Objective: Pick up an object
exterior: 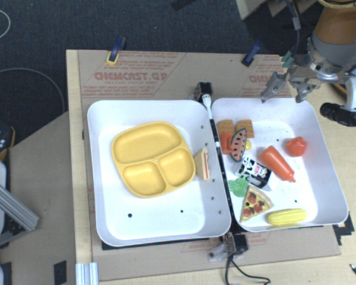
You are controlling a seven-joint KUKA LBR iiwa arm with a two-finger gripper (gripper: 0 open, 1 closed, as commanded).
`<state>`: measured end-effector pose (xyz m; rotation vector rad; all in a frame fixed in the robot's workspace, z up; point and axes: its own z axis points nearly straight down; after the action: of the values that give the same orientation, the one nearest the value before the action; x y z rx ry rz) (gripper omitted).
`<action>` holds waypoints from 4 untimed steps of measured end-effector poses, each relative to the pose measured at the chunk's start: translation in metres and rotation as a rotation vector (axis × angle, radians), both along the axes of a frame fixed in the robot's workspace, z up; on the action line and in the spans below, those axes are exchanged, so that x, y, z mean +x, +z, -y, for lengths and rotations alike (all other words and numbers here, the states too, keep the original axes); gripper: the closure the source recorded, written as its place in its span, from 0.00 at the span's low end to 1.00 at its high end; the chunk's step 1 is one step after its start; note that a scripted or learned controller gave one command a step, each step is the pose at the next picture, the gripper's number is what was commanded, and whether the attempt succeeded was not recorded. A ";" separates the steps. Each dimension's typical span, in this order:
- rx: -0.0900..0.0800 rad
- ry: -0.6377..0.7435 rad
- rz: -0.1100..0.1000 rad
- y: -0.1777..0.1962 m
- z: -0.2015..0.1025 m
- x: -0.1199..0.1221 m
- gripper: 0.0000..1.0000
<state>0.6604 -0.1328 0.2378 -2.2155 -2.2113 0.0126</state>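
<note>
Corn (286, 217) at bin rim (320, 223), jaws (288, 91) open above

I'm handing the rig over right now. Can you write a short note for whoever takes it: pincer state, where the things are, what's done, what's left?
Pincer: open, holding nothing, above the far rim of the right bin.
Right bin holds the toys: red bottle, tomato, corn, pizza slice, watermelon slice, crackers, a black-and-white item and a green piece.
Left bin: yellow divided plate, with a sandwich beside it.
Done: nothing picked up.
Left: lower onto one toy, close, lift. The tomato and bottle look like the closest.
</note>
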 end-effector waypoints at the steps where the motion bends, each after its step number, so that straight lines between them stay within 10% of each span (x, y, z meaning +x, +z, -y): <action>1: -0.002 0.002 0.013 0.008 0.000 0.003 0.00; 4: 0.001 0.002 0.019 -0.146 -0.006 0.008 0.00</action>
<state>0.6682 -0.1269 0.0918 -2.2216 -2.2224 -0.0097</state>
